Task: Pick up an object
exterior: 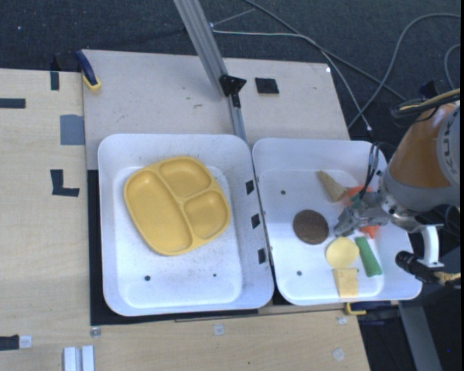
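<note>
We cannot tell how the jaws stand, low in the right bin amid a crowded brown disc, yellow round piece and green block, where we risk nudging neighbours and closing on nothing.

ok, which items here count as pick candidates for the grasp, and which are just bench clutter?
Job items, all in the right white bin:
gripper
round brown disc
pale yellow round piece
green stick
tan wedge
yellow flat block

Lying about:
yellow divided plate in the left white bin
grey metal bar
</note>
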Robot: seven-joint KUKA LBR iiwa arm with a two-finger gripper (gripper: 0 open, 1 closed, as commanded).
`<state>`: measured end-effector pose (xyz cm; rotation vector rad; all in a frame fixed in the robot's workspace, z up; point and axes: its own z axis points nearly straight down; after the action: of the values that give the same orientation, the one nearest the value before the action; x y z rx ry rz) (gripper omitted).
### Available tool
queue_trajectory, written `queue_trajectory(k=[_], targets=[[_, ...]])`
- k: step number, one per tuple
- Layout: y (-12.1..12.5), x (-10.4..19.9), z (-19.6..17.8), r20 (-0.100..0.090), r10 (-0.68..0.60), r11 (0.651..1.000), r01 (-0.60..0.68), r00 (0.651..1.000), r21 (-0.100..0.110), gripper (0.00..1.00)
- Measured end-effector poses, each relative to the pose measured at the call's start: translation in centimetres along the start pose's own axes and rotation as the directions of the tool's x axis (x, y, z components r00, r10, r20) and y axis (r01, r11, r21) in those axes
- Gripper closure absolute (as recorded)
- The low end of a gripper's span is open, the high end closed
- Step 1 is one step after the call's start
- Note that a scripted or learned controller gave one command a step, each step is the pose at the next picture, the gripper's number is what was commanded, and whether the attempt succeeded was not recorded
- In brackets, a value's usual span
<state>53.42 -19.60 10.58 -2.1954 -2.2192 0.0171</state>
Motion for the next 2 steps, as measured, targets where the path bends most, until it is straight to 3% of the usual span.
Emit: queue_trajectory(k=[1,2], targets=[[-0.3,1.3,-4.3,0.005,0.005,1.000,-0.004,1.000,-0.014,1.00],[-0.5,1.4,-10.1,0.006,0.005,1.000,-0.005,1.000,-0.015,1.00]])
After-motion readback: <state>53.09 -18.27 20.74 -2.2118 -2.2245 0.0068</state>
